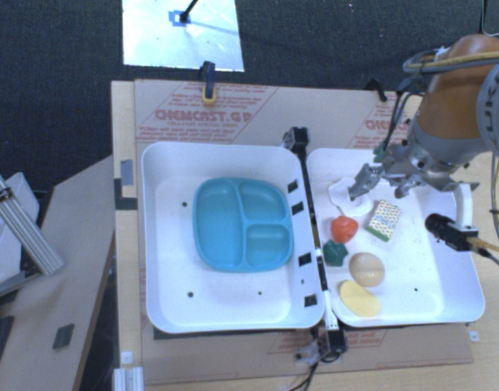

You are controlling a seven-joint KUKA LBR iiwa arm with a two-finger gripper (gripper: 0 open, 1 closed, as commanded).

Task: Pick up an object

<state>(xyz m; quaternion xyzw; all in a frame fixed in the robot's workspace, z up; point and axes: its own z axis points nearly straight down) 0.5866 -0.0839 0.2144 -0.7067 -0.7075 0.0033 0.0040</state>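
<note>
Open, empty two-finger gripper (385, 184) hovers above the small green-and-white patterned box (384, 219) in the right white bin (453, 300); seemingly light and rigid, best pinched across its flat sides.

A: What runs off the frame?
B: The arm (465, 80), cut by the right edge, and a metal rail (21, 226) at the left edge.
A: Anything hidden?
B: The gripper (385, 182) covers part of the right bin's (465, 296) floor; its fingertips blur together.
</note>
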